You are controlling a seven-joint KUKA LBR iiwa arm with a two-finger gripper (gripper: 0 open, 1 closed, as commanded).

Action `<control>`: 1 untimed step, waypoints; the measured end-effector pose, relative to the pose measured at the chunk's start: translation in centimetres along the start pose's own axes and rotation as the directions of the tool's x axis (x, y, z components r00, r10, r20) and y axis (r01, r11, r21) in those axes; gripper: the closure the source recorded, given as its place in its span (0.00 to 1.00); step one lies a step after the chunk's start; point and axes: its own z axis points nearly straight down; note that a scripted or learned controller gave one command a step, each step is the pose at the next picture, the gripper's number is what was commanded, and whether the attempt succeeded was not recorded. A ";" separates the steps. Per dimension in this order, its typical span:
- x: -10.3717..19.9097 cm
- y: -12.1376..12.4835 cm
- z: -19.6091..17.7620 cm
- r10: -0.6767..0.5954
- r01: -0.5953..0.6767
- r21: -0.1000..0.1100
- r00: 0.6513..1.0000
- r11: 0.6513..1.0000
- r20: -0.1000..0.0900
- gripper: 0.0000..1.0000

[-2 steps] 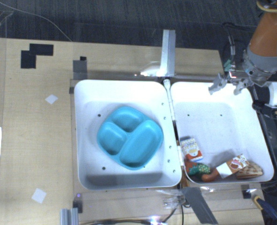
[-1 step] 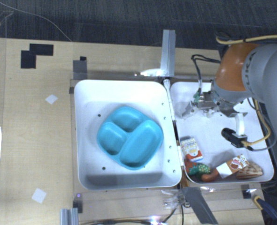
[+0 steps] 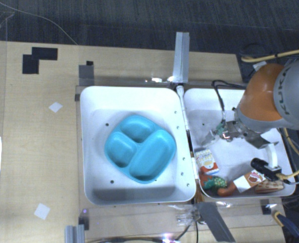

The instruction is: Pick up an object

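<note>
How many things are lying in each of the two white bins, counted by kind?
Blue divided plates: 1, the blue plate in the left bin.
Small mixed items: about 5, the clutter pile along the near edge of the right bin; they overlap, so the count is rough.
Total: about 6.
</note>
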 end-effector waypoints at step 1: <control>1.4 -2.6 -0.1 -0.367 0.367 -0.004 0.930 0.930 0.004 0.00</control>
